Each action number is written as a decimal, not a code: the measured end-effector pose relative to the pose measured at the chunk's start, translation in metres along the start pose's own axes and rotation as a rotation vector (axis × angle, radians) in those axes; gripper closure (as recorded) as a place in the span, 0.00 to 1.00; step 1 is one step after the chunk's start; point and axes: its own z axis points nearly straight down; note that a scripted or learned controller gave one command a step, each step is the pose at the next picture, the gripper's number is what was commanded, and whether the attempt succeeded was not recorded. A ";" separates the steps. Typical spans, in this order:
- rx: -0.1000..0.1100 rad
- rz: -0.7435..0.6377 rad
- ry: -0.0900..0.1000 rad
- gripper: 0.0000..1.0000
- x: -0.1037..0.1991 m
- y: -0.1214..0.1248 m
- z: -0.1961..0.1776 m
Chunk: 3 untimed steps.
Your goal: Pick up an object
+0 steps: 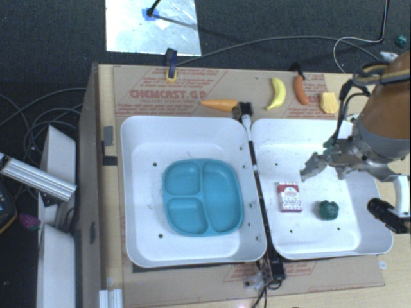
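The right bin [359, 236] holds two loose objects, either a fair candidate for pickup. One is a small red-and-white box [290, 197], lying flat near the bin's middle, just right of the divider between the bins. The other is a small dark green lump [329, 210], lying to the right of the box and apart from it. The box appears light and stiff, probably cardboard; its flat faces suggest a grip across the two long sides, since it lies too low for a hold on top and bottom. The green lump looks light and knobbly, perhaps soft, and may roll or slip; a hold across its widest part seems safest.

The tool [313, 167] hangs above the bin floor, up and to the right of the box, touching neither object. Whether its fingers are spread or closed cannot be told from this slanted view; nothing shows between them.

Count, working outward: two objects in the right bin; one blue divided tray [203, 196] in the left bin [141, 146]; two bins on the surface. Along the surface's far edge lie four toy foods: one carrot [220, 105], one banana [277, 93], one orange-red piece [300, 90] and one yellow piece [329, 102].
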 end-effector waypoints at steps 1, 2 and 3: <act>0.002 0.003 0.000 0.00 -0.050 0.034 0.061; 0.003 0.000 0.001 0.00 0.003 0.041 0.123; 0.002 0.002 0.000 0.00 -0.016 0.041 0.172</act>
